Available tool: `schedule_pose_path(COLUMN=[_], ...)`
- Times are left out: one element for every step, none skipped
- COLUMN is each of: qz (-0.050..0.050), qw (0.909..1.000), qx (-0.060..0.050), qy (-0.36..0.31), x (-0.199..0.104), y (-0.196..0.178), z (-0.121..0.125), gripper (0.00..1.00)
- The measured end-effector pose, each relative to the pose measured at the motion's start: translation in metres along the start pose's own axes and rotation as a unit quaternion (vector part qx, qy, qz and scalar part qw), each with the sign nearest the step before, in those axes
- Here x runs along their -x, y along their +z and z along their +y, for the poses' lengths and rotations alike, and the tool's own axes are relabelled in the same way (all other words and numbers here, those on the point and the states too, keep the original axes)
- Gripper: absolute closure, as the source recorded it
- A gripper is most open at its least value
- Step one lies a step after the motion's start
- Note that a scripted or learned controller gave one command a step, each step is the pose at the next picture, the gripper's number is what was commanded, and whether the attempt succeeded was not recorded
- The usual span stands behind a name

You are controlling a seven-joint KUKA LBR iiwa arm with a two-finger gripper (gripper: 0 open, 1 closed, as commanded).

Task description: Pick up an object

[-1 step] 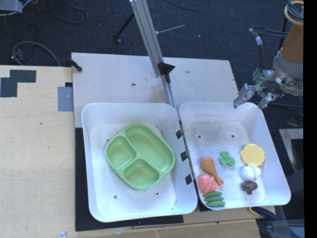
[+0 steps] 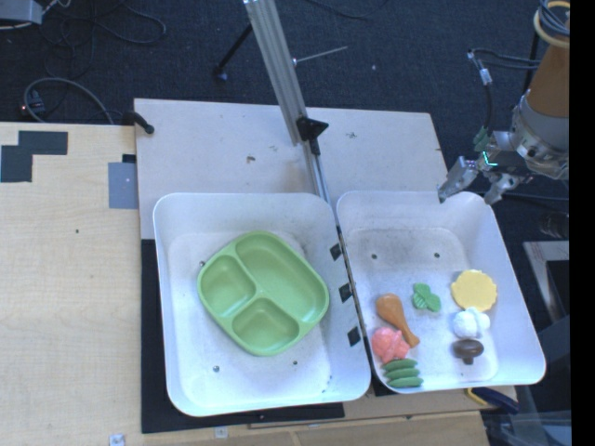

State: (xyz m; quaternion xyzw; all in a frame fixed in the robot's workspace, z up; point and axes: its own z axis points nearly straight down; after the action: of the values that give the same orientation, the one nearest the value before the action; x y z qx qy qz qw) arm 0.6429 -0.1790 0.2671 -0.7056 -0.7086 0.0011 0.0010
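Jaws: gripper (image 2: 472,181) hangs over the far right corner of the right bin (image 2: 521,277), spread apart, nothing between them.
Right bin: drumstick (image 2: 397,318), green leaf (image 2: 427,297), yellow disc (image 2: 474,289), white ball (image 2: 469,323), mushroom (image 2: 468,349), pink piece (image 2: 390,344), pea pods (image 2: 402,372).
Left bin (image 2: 177,249): green divided plate (image 2: 262,292).
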Motion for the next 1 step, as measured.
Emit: schedule_pose_path(qz=[0.001], qw=[1.0], qx=[-0.002], qy=[-0.001], x=[-0.0042], y=[0.064], z=[0.0021], gripper=[0.0])
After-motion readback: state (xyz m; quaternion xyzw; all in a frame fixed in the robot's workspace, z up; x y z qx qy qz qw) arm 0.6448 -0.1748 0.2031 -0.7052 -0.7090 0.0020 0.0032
